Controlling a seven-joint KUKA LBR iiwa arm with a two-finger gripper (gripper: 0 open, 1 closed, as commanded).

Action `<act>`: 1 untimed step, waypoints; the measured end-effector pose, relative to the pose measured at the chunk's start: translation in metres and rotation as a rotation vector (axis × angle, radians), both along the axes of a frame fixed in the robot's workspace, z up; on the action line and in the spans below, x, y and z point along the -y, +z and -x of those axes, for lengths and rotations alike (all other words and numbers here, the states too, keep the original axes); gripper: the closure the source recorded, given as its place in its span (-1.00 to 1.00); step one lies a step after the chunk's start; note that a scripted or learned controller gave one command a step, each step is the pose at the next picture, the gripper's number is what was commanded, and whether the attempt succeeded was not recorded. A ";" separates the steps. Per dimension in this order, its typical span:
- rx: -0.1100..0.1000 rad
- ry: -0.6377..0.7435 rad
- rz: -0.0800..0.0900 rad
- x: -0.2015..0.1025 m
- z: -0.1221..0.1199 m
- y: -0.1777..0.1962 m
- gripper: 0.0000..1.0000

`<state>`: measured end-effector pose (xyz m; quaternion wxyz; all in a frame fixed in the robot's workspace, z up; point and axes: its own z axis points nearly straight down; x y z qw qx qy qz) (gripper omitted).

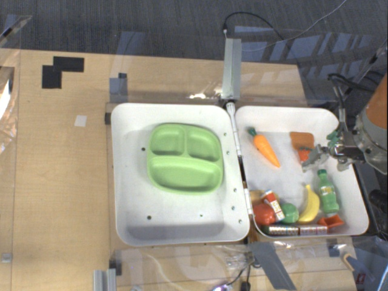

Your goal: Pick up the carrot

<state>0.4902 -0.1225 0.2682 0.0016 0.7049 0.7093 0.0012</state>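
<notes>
Carrot (pixel 266 150) lies tilted in right bin (pixel 285 115) near its left wall; end effector (pixel 321 156) hovers well right, grip state can't tell.

Lighting even and fairly bright, diffuse from overhead. White bins near clipping: left bin (pixel 127 180) shows a soft grey shadow along its near inner wall, right bin (pixel 285 180) mostly washed out. Specular glare streaks on the worktop (pixel 54 162) at the far left edge and near the metal post (pixel 232 65) between the bins. Faint bluish reflections across the upper worktop. Overall focus slightly soft, low resolution; carrot (pixel 265 148) casts almost no shadow. Arm (pixel 373 126) at right edge blurred. Dark floor (pixel 121 11) noisy.
</notes>
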 end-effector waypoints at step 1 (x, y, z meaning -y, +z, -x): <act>-0.002 -0.102 -0.002 -0.049 -0.045 -0.054 -1.00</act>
